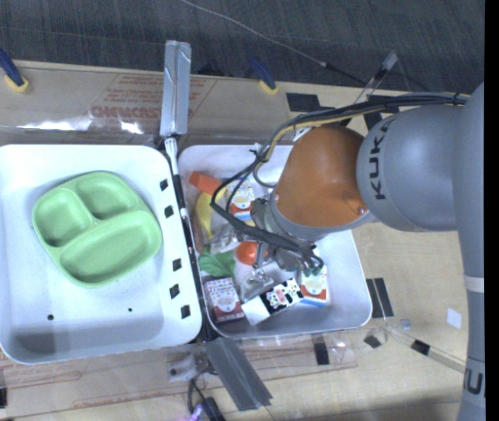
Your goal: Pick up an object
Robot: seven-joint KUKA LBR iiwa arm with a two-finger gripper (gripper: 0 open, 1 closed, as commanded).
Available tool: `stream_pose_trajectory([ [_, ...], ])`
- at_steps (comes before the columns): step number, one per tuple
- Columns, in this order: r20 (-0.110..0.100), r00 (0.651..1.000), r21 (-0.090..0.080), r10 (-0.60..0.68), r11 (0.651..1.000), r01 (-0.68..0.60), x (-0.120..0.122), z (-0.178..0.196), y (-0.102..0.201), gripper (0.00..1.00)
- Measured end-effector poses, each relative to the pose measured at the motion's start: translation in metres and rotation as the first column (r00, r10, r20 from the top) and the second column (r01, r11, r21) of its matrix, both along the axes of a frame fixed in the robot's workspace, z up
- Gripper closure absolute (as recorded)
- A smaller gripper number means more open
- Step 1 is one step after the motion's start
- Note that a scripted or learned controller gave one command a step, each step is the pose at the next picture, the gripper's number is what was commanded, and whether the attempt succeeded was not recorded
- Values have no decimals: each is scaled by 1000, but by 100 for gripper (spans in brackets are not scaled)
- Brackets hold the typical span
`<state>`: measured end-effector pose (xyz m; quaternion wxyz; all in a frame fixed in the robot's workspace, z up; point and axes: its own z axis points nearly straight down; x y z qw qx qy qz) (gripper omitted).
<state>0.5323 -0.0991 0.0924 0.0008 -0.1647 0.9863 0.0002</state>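
Note:
The arm's orange wrist band (319,178) hangs over the middle of the right bin (354,279), and my gripper (262,266) reaches down among a pile of small items. Around it lie an orange piece (203,182), a yellow item (203,213), a green item (217,261), a small red-orange ball (246,253), a dark red packet (222,296), a black-and-white carton (277,298) and a red-and-white carton (315,286). The wrist hides the fingertips and whatever lies under them.
The left bin (21,323) holds a green divided plate (98,226). A metal divider (175,86) stands between the bins at the back. Cables (354,108) run from the arm across the bench. Clamps and brackets sit at the bench's front edge (231,371).

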Motion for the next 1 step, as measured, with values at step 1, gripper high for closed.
stream_pose_trajectory([
  [1,-1,935,-1,-354,935,354,82,1,-7,0],
])
